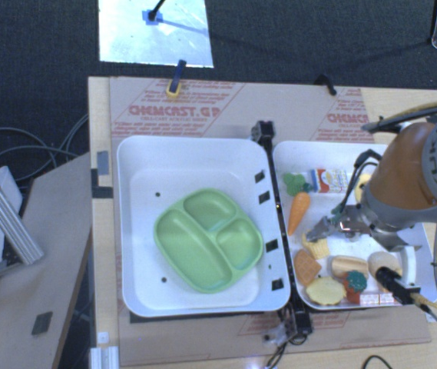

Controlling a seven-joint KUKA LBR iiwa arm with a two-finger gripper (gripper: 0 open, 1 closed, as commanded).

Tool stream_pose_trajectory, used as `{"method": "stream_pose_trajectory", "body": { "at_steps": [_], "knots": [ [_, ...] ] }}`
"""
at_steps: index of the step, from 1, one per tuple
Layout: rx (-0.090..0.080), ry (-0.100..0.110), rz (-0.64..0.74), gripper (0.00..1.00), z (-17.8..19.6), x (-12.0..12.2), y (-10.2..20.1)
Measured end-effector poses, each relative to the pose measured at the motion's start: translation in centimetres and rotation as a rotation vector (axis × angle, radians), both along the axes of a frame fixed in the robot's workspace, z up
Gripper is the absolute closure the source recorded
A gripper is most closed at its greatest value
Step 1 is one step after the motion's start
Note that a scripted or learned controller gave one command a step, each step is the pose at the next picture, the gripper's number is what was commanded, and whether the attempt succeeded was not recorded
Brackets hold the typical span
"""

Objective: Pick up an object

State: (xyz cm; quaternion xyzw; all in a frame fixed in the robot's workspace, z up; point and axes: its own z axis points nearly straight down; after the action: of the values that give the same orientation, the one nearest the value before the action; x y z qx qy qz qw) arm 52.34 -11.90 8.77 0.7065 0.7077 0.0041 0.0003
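The left bin (137,206) has lots of room around the green plate (209,239) in its middle. The right bin (295,156) is crowded: a carrot (298,212), cracker (306,267) and other toy food sit close together. The big arm (406,179) covers its right side. A black divider (276,206) stands between the bins.

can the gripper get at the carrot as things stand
Probably yes. The carrot lies bare in the right bin, with nothing on top of it, and the gripper hangs just to its right over the same bin. The green toy above it sits close, so a grab could nudge that.
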Motion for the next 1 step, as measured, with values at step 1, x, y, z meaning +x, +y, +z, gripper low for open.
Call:
{"method": "stream_pose_trajectory", "body": {
  "at_steps": [1],
  "knots": [
    [-0.002, -0.011, 0.002, 1.0, 1.47, 0.36, -0.02]
  ]
}}
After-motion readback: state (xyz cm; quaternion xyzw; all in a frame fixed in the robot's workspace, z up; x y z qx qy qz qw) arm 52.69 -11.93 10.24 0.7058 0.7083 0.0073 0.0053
